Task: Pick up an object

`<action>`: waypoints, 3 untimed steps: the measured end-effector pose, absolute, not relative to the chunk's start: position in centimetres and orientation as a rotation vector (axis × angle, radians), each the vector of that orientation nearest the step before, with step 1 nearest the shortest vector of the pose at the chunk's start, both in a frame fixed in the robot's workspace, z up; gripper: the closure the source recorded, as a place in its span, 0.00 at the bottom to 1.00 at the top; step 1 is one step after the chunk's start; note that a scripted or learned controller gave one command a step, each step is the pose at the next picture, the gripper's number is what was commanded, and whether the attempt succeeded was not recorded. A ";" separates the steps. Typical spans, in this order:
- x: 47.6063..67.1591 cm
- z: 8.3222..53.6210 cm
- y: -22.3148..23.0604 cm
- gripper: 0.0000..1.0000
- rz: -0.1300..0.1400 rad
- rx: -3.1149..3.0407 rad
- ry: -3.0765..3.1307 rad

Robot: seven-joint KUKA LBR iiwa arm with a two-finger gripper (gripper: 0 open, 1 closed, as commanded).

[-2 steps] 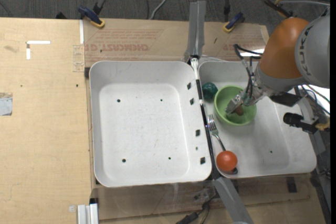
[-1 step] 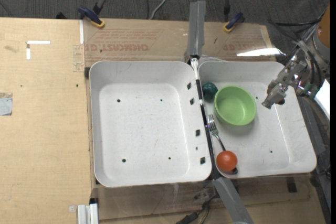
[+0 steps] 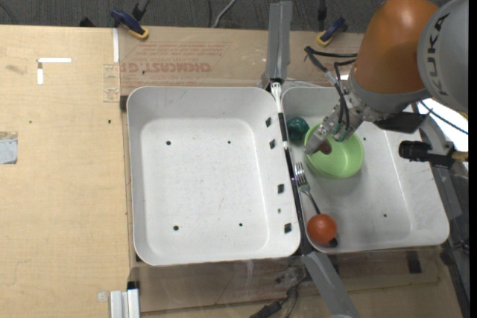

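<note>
While the bench (image 3: 59, 160) spreads bare and tan across the left of the view, the two white bins sit side by side on it, the left bin (image 3: 201, 175) the roomier patch of open floor and the right bin (image 3: 395, 212) holding every loose thing. The arm (image 3: 406, 48), grey with its orange band, comes in from the right and hangs over the right bin's upper left part. Its claw (image 3: 330, 135) sits low over a green bowl (image 3: 339, 158), at the bowl's upper left rim; whether the claw is released or clenched cannot be told from here, and nothing is seen between its tips. The bowl is round, mouth up, near the dividing wall between the bins. A fork (image 3: 304, 182) lies just left of the bowl along that wall, its long axis running from tines at upper left down toward lower right. A red-orange ball (image 3: 322, 229) rests at the bin's lower left corner, close to the fork's handle end. A dark green ball (image 3: 297, 129) sits at the upper left, hard by the wall. The right half of the right bin offers open floor.
</note>
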State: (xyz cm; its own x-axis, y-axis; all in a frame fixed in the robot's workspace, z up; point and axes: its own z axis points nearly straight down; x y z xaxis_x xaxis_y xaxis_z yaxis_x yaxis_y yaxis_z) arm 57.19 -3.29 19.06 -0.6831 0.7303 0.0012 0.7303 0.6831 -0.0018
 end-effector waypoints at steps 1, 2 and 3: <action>53.3 12.1 -9.9 1.00 -0.001 -0.965 -2.994; 53.3 12.0 -9.9 0.00 0.000 -0.964 -2.992; 64.8 9.7 -11.4 0.00 -0.002 -1.038 -2.974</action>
